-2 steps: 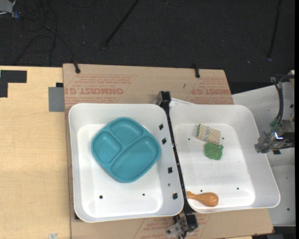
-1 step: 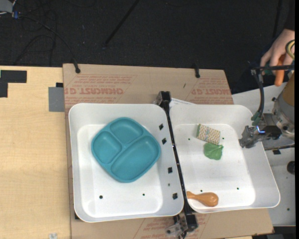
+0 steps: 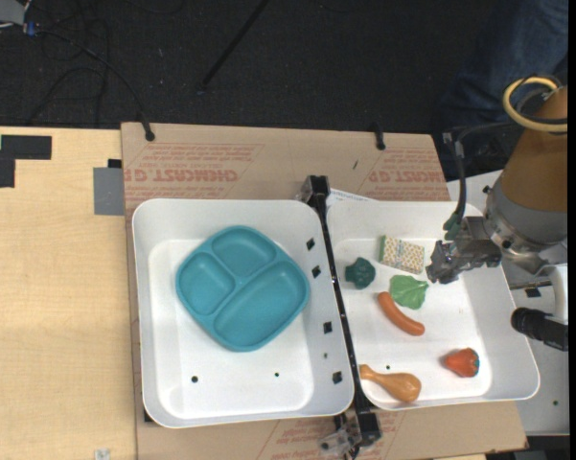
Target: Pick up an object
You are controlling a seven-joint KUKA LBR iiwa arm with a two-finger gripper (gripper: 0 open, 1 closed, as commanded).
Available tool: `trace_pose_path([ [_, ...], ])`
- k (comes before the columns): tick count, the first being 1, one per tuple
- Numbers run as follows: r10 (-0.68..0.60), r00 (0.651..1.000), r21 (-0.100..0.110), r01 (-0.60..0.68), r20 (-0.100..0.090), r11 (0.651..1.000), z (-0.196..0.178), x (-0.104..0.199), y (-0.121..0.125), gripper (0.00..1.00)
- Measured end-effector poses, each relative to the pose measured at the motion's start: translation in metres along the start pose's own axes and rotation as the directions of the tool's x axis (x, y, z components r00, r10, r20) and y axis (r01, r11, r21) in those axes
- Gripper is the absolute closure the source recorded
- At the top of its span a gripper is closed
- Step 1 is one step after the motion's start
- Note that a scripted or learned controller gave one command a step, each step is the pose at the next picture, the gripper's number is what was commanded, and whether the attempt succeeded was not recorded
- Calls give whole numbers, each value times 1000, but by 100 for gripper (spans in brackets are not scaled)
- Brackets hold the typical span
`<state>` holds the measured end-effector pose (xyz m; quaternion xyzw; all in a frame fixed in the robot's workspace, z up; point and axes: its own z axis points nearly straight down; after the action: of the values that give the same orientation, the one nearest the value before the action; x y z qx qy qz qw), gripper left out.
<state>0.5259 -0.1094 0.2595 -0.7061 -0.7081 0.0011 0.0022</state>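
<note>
Camera view, catalogue of contents, largest to smallest.

Two white bins: left bin (image 3: 163, 391), right bin (image 3: 503, 377), side by side, meeting at a dark central divider.

Teal divided plate (image 3: 241, 286): lying flat in the left bin, three compartments, nothing on it.

Grey and orange arm (image 3: 537, 171): entering from the right over the right bin's far edge.

Gripper (image 3: 441, 264): low over the right bin's upper middle, just right of the green leafy toy and just below the patterned block. Jaw state: cannot tell, dark fingers merging with shadow. Nothing seen between them.

Orange carrot-like toy (image 3: 403, 314): lying slantwise, mid-bin, touching the leafy toy's lower edge.

Tan drumstick-shaped toy (image 3: 393, 383): near the bin's front left corner.

Green leafy toy (image 3: 408, 290): nearest candidate for the pick, just beside the gripper.

Patterned block (image 3: 403, 253): near the far wall.

Red pepper-like toy (image 3: 462, 362): front right, well apart from the rest.

Dark green lumpy toy (image 3: 361, 273): close to the divider.

Handling note for the step in hand, as judgement: approach stage, no grasp made. Best centred squarely over one item before descent; leafy toy and carrot touch, so risk of nudging or pinching both. Red pepper toy, standing alone, likely the cleaner target. Straight descent, closing across the narrow side, vertical lift.
</note>
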Motion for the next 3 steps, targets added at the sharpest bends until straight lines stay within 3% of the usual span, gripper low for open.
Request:
trace_pose_path([
  [1,-3,1000,-2,3,-1,1000,4,57,22,100],
  [3,-1,1000,-2,1,1,1000,9,146,35,100],
])
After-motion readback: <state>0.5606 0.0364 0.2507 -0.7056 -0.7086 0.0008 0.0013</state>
